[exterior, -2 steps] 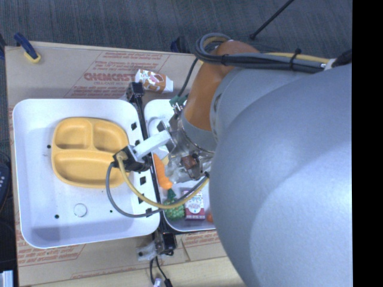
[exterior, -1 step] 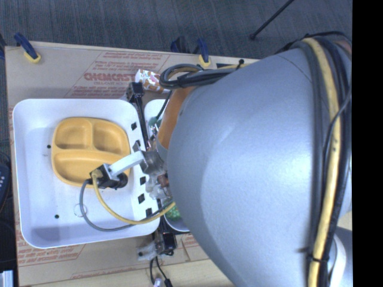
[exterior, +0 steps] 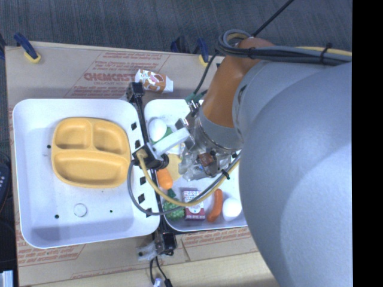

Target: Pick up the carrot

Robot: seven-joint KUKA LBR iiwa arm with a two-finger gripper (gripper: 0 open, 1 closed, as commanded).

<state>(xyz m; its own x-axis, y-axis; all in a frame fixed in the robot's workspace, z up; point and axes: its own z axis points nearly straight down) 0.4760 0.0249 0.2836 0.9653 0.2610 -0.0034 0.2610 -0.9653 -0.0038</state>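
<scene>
The robot arm point(exterior: 299, 160) is big, round and smooth grey, with an orange band point(exterior: 222, 97) near its wrist, thin black cables point(exterior: 281, 51) running along its top, and a gripper point(exterior: 200, 160) made of shiny silver bits.

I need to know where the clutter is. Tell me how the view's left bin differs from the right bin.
The left bin holds one large yellow divided tray; the right bin holds several small things, among them an orange carrot and a white egg. The left bin's floor shows widely; the right bin lies partly under the arm. Both are shallow and white.
</scene>
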